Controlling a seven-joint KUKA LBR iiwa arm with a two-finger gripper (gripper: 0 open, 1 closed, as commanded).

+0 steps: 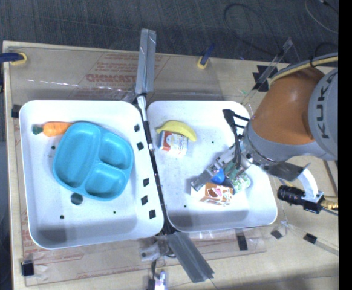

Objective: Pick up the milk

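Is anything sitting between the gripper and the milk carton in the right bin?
Nothing visible blocks the way. The milk carton lies in the right bin just under the banana, which touches its top edge. The gripper hovers lower right of it, above a small snack packet; bare bin floor lies between them.

Gripper (215, 177) low in right bin (257, 213); milk (173, 142) beside banana (177, 128).

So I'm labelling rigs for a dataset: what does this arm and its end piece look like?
The arm is grey with a broad, rounded orange band above the wrist and dark KUKA lettering on the grey shell. The gripper is a small grey metal assembly with a blue part. A black cable loops beside the wrist.
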